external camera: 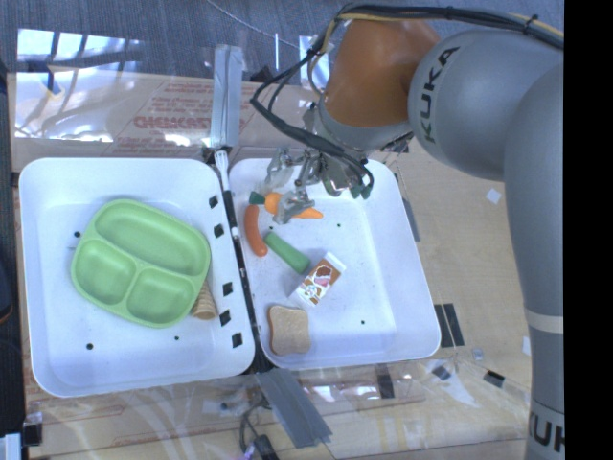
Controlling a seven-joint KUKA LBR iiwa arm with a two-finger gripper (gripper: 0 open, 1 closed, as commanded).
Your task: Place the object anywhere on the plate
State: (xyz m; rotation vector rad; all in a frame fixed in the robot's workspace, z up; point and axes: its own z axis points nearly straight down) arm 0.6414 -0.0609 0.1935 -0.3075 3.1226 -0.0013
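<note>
Sausage beside cucumber, carrot.

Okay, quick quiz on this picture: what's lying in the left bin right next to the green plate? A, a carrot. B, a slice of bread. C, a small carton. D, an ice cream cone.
D: a tan ice cream cone lies beside the green plate in the left bin, while the bread slice, carton and carrot all sit in the right bin.
</note>
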